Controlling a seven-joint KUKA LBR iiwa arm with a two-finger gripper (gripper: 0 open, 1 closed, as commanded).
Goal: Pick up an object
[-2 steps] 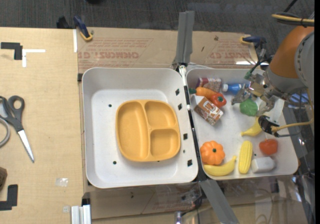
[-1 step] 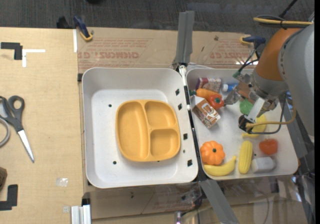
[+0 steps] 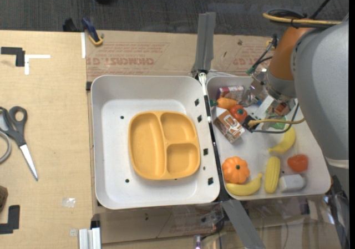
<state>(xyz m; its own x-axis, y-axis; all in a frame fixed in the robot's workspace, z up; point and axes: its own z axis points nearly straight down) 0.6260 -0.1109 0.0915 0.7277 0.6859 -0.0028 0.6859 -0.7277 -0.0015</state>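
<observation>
The arm (image 3: 310,70) reaches in from the right over the right bin (image 3: 316,187), its pincer (image 3: 256,110) low near the bin's far left corner; whether it is open or closed, and whether it grips anything, cannot be told, as the wrist and cables hide it. Just beside it lie a small orange and red piece (image 3: 233,108) and a brown packet (image 3: 229,126). Toward the near edge sit a little pumpkin (image 3: 236,169), a banana (image 3: 244,187), a corn cob (image 3: 272,173), a red tomato-like piece (image 3: 298,163) and a white block (image 3: 292,182); a second banana (image 3: 284,141) lies mid-bin. The left bin (image 3: 105,148) holds a yellow divided plate (image 3: 164,145) (three compartments). Scissors (image 3: 21,137) lie on the tabletop (image 3: 44,103) near its left edge
</observation>
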